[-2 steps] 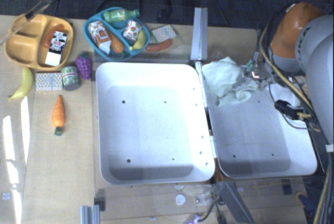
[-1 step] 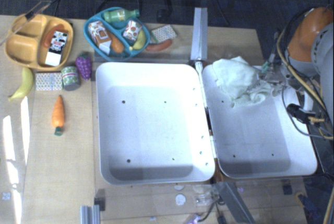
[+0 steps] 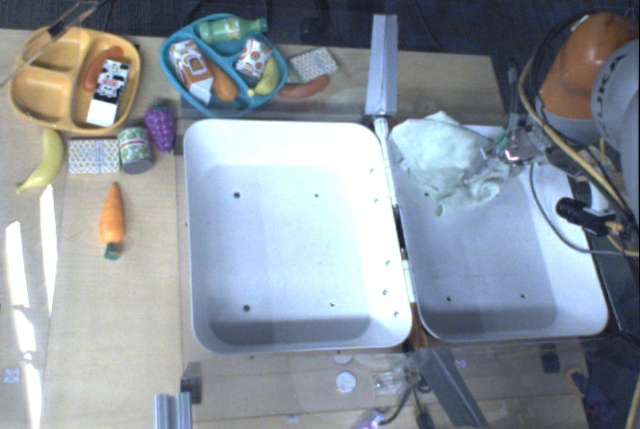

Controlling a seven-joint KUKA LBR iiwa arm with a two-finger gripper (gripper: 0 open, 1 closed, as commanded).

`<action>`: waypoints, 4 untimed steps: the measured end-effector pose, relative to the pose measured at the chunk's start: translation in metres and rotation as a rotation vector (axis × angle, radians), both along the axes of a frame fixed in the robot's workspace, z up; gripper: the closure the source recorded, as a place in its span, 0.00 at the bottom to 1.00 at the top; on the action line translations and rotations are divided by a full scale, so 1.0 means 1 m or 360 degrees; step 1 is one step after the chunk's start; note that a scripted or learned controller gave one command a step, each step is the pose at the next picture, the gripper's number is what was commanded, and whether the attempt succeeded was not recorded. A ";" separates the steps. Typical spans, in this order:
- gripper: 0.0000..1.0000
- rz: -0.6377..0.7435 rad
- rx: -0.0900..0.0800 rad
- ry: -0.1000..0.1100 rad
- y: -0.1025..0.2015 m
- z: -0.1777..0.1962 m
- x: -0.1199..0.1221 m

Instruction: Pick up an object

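Over rt bin [image 3: 560, 307], claw [image 3: 500, 157] touching white cloth [image 3: 440, 157], grip unclear

Arm [image 3: 600, 87] cut off at right edge.

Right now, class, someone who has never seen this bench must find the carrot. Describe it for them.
Start at the left white bin, then move left onto the wooden bench. The carrot lies there alone, below the small tin and right of the yellow banana. It is the one orange, tapered piece with a green end.
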State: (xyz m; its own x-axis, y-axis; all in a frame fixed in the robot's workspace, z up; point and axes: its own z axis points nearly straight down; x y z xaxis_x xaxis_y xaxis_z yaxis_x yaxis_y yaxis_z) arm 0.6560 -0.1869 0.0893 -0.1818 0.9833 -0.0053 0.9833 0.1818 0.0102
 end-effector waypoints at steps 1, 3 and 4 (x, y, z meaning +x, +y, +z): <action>1.00 0.0010 -0.0001 -0.0007 0.002 0.012 0.002; 1.00 -0.0242 0.0005 0.0014 0.027 0.023 -0.004; 1.00 -0.0100 0.0005 0.0009 0.097 0.092 0.014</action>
